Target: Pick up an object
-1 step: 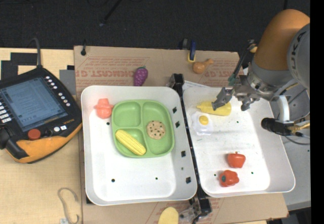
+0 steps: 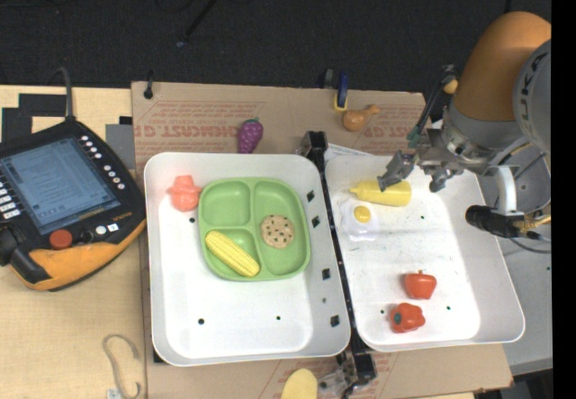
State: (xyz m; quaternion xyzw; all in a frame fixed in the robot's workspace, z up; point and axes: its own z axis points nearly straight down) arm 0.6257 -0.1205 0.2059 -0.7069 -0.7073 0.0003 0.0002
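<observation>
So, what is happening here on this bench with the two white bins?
A grey robot arm reaches in from the right, and its gripper sits low over the far end of the right bin, right at a yellow toy. Whether it grips the toy cannot be told. That bin also has a small egg-like piece and two red toy vegetables. In the left bin, a green divided plate holds a corn cob and a cookie, with a pink toy beside it.
</observation>
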